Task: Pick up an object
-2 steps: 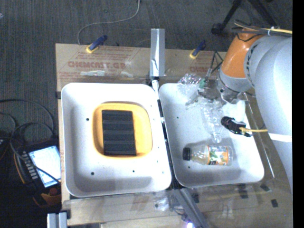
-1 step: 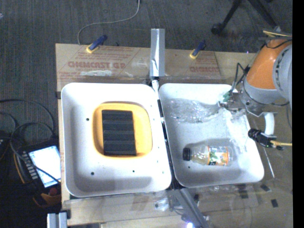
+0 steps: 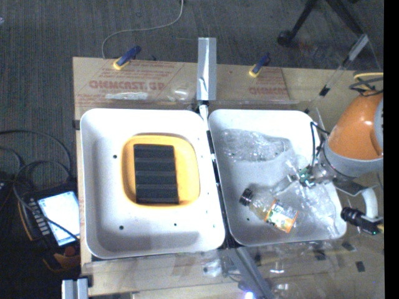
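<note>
Wooden bench [image 3: 93, 80] holds two white bins. Left bin [image 3: 100, 167]: yellow tray [image 3: 190, 167] with a black insert [image 3: 156, 173]. Right bin [image 3: 218, 167]: small bottle [image 3: 269, 208] on its side, crumpled clear plastic [image 3: 255, 145]. Arm [image 3: 355, 136] over the right edge; gripper state: cannot tell.

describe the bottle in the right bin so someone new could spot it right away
Start at the right-hand shallow white bin, the one nearer the grey and orange arm. Near its front lies a small clear plastic bottle on its side, dark cap toward the left bin. Its orange and green label sets it apart from the crumpled clear plastic around it.
</note>
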You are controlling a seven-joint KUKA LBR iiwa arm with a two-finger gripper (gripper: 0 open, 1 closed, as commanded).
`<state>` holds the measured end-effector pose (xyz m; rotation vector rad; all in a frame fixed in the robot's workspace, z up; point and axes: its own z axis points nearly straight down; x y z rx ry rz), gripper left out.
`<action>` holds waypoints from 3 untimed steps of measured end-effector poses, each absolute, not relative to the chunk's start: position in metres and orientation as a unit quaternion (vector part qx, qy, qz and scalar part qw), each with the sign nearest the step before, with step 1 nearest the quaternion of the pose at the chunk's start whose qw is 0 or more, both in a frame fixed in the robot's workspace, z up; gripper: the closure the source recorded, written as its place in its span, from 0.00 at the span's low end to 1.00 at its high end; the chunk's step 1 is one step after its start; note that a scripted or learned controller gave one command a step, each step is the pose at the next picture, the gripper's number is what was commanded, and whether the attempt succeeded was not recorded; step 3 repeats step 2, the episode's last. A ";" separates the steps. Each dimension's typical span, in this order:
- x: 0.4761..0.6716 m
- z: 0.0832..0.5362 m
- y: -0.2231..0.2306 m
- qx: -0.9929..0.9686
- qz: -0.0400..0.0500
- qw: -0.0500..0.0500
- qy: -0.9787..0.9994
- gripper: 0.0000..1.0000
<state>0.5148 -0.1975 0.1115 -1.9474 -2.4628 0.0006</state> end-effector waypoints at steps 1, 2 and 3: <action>0.516 0.120 -0.196 -0.620 -0.001 0.001 -0.785 1.00; 0.541 0.200 -0.113 -0.649 0.000 0.000 -0.761 1.00; 0.541 0.200 -0.113 -0.649 0.000 0.000 -0.761 1.00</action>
